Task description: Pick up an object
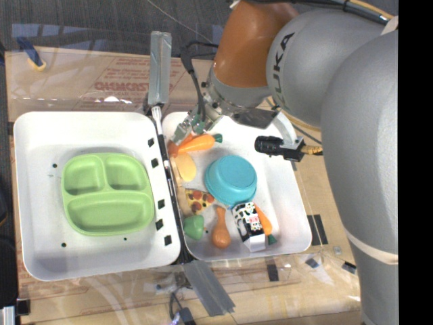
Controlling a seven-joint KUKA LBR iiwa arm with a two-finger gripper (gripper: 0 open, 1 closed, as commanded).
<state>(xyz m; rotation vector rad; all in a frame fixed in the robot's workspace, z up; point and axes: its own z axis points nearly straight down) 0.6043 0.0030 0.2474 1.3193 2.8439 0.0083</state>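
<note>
Right bin (287, 202), contents reckoned from the blue bowl (231, 179) at its middle: one carrot (197, 143), up and left of the bowl by the far-left corner, long axis running left-right with a slight upward tilt toward its green end. Gripper (195, 122) just above the carrot's left half, reaching down from the upper right; whether it is spread or pinching cannot be told. A green pepper (193, 227) and a wooden spoon (220, 229) lie below the bowl, a toy milk carton (249, 223) to their right. Left bin (34, 181): one green divided plate (107, 193).
</note>
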